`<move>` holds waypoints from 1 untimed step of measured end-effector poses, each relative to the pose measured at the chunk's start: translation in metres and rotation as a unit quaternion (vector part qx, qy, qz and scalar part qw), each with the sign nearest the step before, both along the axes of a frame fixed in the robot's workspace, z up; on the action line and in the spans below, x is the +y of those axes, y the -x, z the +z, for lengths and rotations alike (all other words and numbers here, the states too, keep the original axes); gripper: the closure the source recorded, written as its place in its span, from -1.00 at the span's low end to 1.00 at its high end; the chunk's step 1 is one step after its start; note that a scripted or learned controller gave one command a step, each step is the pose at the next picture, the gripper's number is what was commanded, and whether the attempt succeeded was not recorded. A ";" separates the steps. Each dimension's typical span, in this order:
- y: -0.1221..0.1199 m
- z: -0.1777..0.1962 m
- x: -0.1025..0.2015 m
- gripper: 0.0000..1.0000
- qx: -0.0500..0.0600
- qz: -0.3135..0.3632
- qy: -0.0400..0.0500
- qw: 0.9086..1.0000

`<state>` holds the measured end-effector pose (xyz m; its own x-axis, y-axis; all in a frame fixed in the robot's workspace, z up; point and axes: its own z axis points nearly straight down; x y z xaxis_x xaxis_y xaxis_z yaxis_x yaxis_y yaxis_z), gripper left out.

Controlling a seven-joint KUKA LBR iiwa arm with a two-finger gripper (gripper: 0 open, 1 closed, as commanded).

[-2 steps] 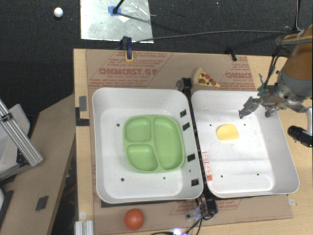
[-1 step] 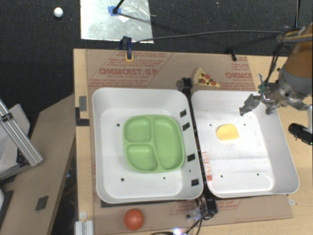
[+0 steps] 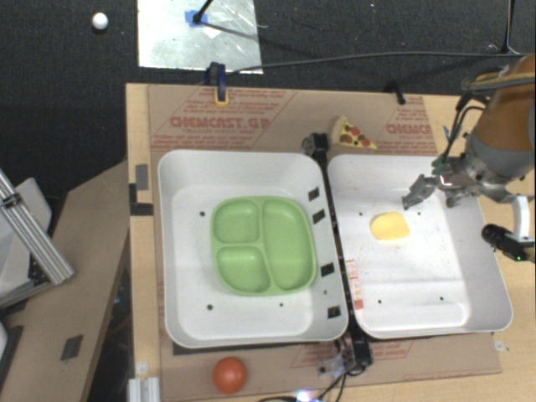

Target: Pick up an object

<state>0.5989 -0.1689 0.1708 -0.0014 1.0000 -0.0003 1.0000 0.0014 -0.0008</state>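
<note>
Nearest, a round red-orange ball (image 3: pixel 229 374) sits on the brown cardboard-covered counter (image 3: pixel 276 111) just outside the left shallow white bin (image 3: pixel 188 312), which holds a pale green divided plastic tray (image 3: pixel 263 244). In the right shallow white bin (image 3: pixel 477 304) a soft yellow lump (image 3: pixel 389 226) lies apart from the claw (image 3: pixel 429 189), which hangs just beyond it; whether the claw is apart or together I cannot tell. Beyond the bins a toy pizza slice (image 3: pixel 353 133) rests on the cardboard, then dark carpet with a shiny foil sheet (image 3: pixel 199 23) and a small white ball (image 3: pixel 100 21).
</note>
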 end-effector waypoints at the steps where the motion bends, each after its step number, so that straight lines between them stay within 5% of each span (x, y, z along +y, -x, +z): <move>1: -0.008 -0.044 0.000 -1.00 -0.001 0.001 0.000 1.000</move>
